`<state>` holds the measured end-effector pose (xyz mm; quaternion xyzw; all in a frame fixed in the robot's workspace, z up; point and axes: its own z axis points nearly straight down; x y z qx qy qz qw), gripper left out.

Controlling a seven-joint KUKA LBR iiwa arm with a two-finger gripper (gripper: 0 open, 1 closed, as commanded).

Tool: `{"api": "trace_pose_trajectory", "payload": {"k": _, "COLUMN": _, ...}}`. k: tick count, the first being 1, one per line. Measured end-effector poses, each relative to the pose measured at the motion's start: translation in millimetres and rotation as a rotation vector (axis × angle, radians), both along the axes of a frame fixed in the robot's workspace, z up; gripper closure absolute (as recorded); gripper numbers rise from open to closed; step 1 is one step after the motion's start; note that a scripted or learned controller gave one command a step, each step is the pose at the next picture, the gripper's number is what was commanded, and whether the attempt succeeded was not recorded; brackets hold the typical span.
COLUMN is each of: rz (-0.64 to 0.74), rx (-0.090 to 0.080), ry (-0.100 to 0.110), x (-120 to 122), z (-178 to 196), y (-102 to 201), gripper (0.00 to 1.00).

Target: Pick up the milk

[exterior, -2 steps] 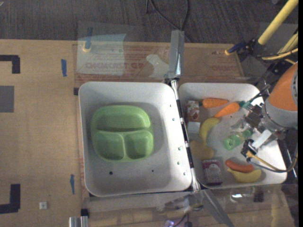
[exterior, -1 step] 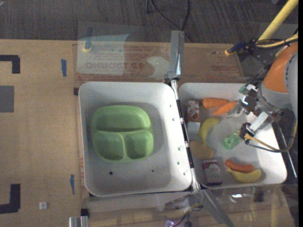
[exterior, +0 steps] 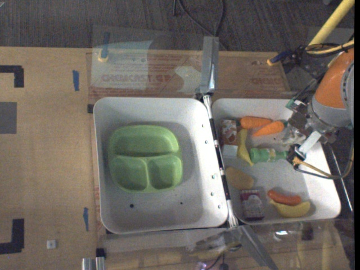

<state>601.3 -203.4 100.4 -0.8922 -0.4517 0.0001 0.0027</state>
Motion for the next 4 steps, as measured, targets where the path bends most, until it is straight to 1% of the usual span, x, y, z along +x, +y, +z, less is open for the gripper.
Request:
{"api": "trace_pose_trajectory", "payload": {"k": 1, "rz": -0.041, "rx": -0.004, "ry": 0.015, "x": 62.8, "z": -13.9, "y": -1.4, "gripper": 1.0}}
{"api": "trace_pose_trajectory", "payload": {"k": 2, "rz": 0.192, "rx": -0.004, "ry": -0.001, "x": 37.8, "z": 47.2, "y": -3.7, "gripper": 1.0}}
{"api": "trace_pose_trajectory", "payload": {"k": 3, "rz": 0.041, "rx": -0.006, "ry": -0.003, "x": 59.7, "z": 119.1, "y": 16.6, "gripper": 1.0}}
{"api": "trace_pose_trajectory", "payload": {"k": 4, "rz": -0.156, "rx": -0.006, "ry": -0.003, "x": 66.1, "z": 187.8, "y": 60.5, "gripper": 1.0}}
